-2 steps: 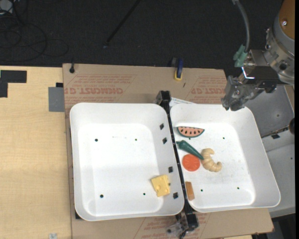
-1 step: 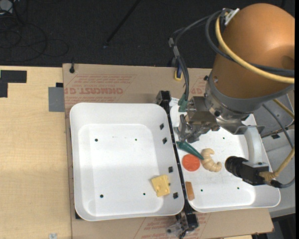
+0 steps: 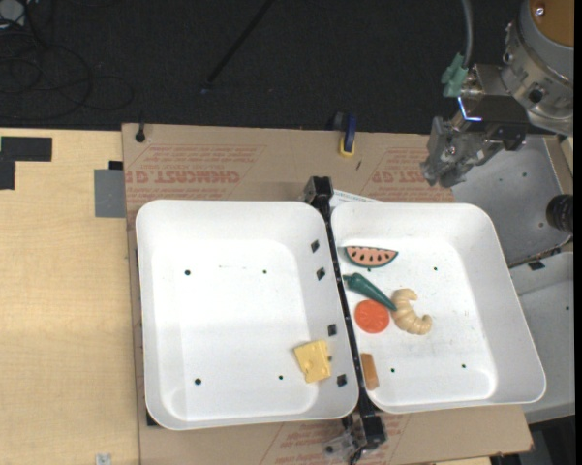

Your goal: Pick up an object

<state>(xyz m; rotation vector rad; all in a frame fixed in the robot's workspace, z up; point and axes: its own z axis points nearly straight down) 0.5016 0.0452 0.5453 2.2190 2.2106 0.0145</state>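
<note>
The right bin (image 3: 484, 260) holds a watermelon slice (image 3: 371, 256), a green-handled piece (image 3: 368, 290), a red disc (image 3: 372, 317), a tan croissant (image 3: 413, 313) and a small orange block (image 3: 369, 370) by the divider. A yellow cheese wedge (image 3: 313, 361) lies in the left bin (image 3: 174, 260) near its front right corner. My gripper (image 3: 452, 163) hangs above the bench beyond the right bin's far right corner, well apart from every object. Nothing shows between its fingers.
A black divider (image 3: 331, 289) with clips runs between the two bins. A blue and yellow clamp (image 3: 347, 136) stands on the cardboard sheet behind the bins. Cables lie on the dark floor at the far left.
</note>
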